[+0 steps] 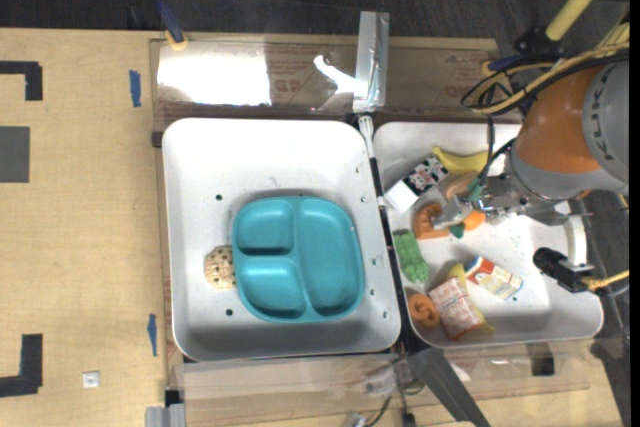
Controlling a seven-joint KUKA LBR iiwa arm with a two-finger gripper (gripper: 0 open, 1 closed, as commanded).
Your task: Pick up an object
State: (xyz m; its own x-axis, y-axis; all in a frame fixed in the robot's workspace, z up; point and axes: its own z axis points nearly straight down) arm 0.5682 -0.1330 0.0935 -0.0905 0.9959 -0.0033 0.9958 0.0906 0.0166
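Observation:
The right bin [566,317] holds several small things: a yellow banana [460,158], a black-and-white card [427,177], an orange carrot-like toy [432,221], a green piece [410,257], a white, red and blue packet [495,277], a tan box [458,305] and an orange lump [422,308]. My gripper [468,208] is low in this bin, just right of the orange toy and below the banana. Its tip is partly lost among the objects, and no object is clearly seen in its hold.
The left bin [200,155] carries a teal divided plate [297,257] with a speckled cookie [219,266] at its left edge. A white block [398,196] lies by the wall between the bins. The arm's orange band [560,130] and cables hang over the right bin's far right.

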